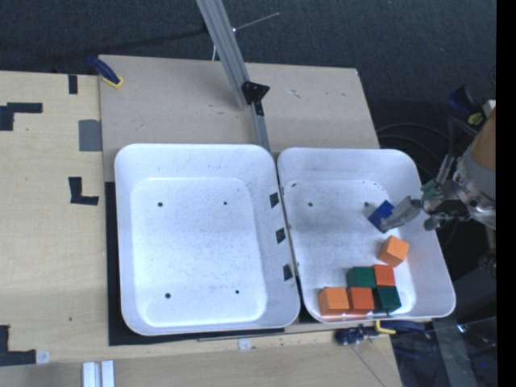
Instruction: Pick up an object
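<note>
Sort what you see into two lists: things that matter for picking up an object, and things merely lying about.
Part of the job:
- pincer
- blue block at the pincer's tip
- lone orange block
- cluster of orange and green blocks
- right bin holding them all

Just lying about:
- left bin
- metal pole
- black tape marks on the bench

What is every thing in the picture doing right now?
End effector: low over the right bin, beside the blue block.
Blue block: at the end effector's tip.
Lone orange block: lying tilted, apart from the cluster.
Orange and green blocks: clustered in the right bin's near corner.
Right bin: holding all the blocks.
</note>
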### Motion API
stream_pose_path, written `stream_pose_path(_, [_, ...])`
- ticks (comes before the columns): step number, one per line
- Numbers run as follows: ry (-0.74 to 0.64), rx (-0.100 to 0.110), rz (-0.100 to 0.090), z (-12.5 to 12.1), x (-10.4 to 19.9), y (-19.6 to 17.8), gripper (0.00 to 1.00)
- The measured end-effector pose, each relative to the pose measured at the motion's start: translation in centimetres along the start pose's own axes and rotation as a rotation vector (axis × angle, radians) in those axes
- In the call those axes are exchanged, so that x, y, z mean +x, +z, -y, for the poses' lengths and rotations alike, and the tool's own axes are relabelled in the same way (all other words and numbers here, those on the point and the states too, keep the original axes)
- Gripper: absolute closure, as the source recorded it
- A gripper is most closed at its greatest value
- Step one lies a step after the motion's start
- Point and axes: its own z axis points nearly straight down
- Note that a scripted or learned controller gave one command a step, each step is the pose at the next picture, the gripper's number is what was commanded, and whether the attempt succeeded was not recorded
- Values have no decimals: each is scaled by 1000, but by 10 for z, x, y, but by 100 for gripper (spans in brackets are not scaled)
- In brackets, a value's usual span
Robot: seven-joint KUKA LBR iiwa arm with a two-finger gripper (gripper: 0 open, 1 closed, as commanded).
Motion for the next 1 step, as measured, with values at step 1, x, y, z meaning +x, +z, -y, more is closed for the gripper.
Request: stream_pose_path(1, [0,0,0,0,0,0,0])
